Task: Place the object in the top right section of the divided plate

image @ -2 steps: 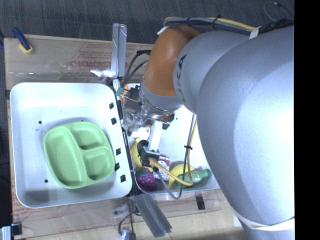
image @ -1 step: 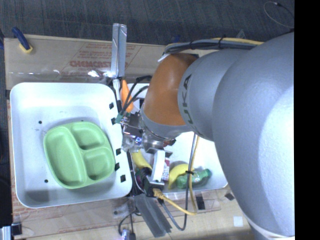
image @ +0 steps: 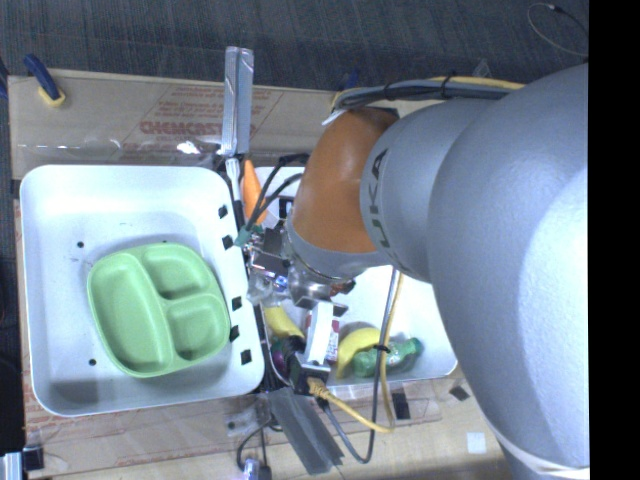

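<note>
The gripper (image: 280, 290) sits low in the right bin (image: 430, 343), close against the wall that the two bins share. The wrist and the grey arm with its orange band (image: 340, 188) cover it from above. Whether the gripper is spread or closed cannot be told, nor whether it carries anything.

Which loose item is the task's object cannot be told from this view. The candidates all lie in the right bin:
- A small yellow piece (image: 280, 320) lies just below the gripper, beside the shared wall.
- A yellow banana-shaped object (image: 358, 346) lies below and to the right of the gripper, near the bin's lower edge.
- A green object (image: 397, 353) lies just right of the banana-shaped object, touching or nearly touching it.
- An orange object (image: 250, 183) lies above the gripper, along the shared wall.

The green divided plate (image: 120, 308) lies flat in the left bin (image: 60, 208), left of the gripper and across the shared wall. It has one large section on its far side and two smaller sections on the side nearer the gripper. The upper small section (image: 175, 268) is left of the gripper and slightly above it. All three sections show bare green floor.

White bin floor lies open around the plate, widest above it. In the right bin, the arm hides most of the floor; a bare strip shows to the right of the gripper.
</note>
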Robot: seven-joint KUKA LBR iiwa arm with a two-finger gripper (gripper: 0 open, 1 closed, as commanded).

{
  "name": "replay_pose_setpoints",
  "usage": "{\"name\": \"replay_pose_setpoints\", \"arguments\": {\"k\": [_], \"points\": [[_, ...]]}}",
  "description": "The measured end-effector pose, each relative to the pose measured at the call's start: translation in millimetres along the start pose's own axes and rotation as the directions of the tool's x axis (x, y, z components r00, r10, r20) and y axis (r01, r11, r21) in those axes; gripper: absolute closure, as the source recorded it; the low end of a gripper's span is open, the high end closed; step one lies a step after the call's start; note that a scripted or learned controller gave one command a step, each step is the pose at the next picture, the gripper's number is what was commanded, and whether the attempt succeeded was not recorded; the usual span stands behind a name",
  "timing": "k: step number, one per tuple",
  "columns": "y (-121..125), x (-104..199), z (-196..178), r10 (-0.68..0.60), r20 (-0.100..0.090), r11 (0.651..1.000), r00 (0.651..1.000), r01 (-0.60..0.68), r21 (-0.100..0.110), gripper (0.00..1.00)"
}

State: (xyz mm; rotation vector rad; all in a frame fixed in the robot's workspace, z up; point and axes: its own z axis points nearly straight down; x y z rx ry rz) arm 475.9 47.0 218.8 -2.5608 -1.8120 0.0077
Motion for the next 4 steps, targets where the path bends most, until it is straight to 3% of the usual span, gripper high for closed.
{"name": "replay_pose_setpoints", "arguments": {"k": [1, 2, 3, 4], "points": [[83, -57, -56, 0.076, -0.001, 0.997, 0.997, -0.076, -0.003, 1.0], [16, -47, -18, 0.313, 0.0, 0.95, 0.95, -0.313, 0.002, 1.0], [-2, 3, 13, -0.163, 0.001, 0.987, 0.987, 0.163, 0.0, 1.0], [-1, 2, 13, -0.163, 0.001, 0.987, 0.987, 0.163, -0.001, 0.0]]}}
